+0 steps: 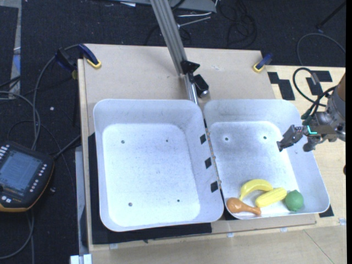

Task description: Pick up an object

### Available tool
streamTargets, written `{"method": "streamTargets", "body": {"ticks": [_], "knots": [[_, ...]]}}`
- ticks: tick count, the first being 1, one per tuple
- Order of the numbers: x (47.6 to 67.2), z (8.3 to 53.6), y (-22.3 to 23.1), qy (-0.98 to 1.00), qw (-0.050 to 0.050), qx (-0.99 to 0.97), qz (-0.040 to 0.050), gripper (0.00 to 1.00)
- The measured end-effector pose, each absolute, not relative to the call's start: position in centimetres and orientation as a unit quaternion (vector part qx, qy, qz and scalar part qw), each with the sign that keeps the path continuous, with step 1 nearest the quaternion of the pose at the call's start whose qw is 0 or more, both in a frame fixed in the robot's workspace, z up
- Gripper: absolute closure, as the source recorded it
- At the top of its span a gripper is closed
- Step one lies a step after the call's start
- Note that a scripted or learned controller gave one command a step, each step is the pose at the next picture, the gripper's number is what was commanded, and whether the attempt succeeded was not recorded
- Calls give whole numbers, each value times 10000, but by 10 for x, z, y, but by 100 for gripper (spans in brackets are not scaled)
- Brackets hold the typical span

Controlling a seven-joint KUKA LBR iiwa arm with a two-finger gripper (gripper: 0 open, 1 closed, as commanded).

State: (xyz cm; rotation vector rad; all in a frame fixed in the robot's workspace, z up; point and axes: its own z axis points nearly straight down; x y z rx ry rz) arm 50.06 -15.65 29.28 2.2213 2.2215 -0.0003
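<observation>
In the right bin (242, 117), near its front edge, lie a yellow banana (254, 187), a yellow oblong piece (270, 197), an orange pear-shaped toy (242, 206) and a green ball (295, 201). They sit close together, the banana touching the oblong piece. My gripper (297, 139) hangs over the bin's right rim, well behind the objects. Its two dark fingers are spread with nothing between them.
The left bin (148, 164) lies beside the right one, with black clips along the shared rim. A metal pole (171, 34) slants up from the bins' back junction. A teach pendant (19, 175) rests off the bench at the left.
</observation>
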Motion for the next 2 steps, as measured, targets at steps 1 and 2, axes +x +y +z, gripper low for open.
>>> {"method": "streamTargets", "body": {"ticks": [1,2], "knots": [[501,293,-157,7071,0,7071,-1,0],[500,251,-156,7072,-16,7070,-11,0]]}}
